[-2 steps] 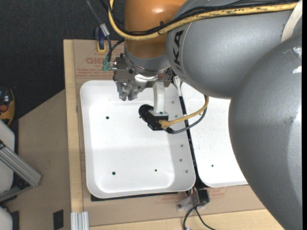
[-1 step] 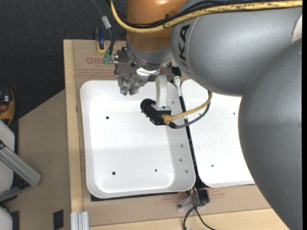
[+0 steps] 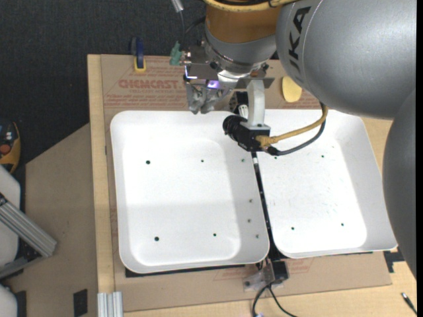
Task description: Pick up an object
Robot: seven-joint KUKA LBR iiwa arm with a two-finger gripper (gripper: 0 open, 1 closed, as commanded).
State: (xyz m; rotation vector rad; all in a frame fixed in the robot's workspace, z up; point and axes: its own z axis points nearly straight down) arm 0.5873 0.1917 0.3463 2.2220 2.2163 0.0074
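Note:
My gripper [image 3: 200, 100] hangs over the far rim of the left white bin [image 3: 132, 197], near that bin's back right corner. Whether anything sits in it cannot be made out at this angle. A pale yellow rounded thing [image 3: 291, 88] lies on the brown board just behind the right white bin [image 3: 350, 210], partly hidden by the arm. Both bins' floors show small dark dots.
The big grey arm [image 3: 357, 38] covers the upper right and overhangs the right bin's far side. A blue and yellow clamp [image 3: 139, 55] and a green clip [image 3: 175, 53] sit at the board's back edge. A cable plug [image 3: 274, 273] lies at the front between the bins.

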